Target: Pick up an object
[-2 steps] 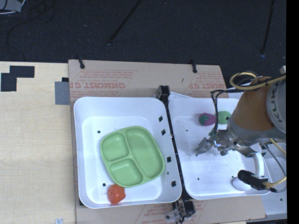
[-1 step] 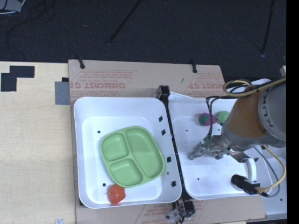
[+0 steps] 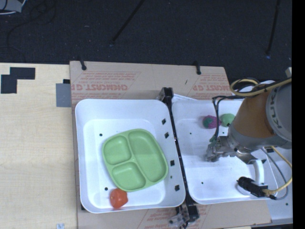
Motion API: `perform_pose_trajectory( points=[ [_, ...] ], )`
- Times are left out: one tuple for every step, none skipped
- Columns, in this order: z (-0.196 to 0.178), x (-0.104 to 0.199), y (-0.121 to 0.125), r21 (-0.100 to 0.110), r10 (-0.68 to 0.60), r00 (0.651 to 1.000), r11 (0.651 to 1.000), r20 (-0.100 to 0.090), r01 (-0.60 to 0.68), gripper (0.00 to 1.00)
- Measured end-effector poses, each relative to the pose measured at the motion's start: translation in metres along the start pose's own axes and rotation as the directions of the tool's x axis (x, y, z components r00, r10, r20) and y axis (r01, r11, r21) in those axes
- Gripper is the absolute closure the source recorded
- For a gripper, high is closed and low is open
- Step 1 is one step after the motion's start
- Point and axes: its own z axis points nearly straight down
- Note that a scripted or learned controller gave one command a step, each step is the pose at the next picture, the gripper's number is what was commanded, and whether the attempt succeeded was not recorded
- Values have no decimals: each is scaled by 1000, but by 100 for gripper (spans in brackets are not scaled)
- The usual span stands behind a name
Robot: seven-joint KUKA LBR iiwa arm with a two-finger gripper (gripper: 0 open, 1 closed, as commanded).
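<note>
2 objs by arm (image 3: 257, 120) half hidden; end effector (image 3: 215, 152) blurry, grip state can't tell.

This is a robotics lab or test cell, not a home or shop. An industrial arm (image 3: 259, 120), grey with an orange band, reaches in over a pale wooden worktop (image 3: 33, 151). Two shallow white bins (image 3: 88, 111) sit side by side on a sheet of printed cardboard (image 3: 143, 82), joined by a black clamp strip (image 3: 174, 147) down the middle. Loose cables (image 3: 279, 175) in yellow and black trail around the arm. Black and grey tape marks (image 3: 19, 78) are stuck to the worktop. Behind it lies dark carpet (image 3: 167, 27) crossed by more cables and thin stand legs (image 3: 128, 18).
</note>
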Motion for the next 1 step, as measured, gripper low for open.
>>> perform_pose_trajectory(
  points=[
    [-60,-6,-4,-3,0,1000,1000,2,0,100]
  ],
)
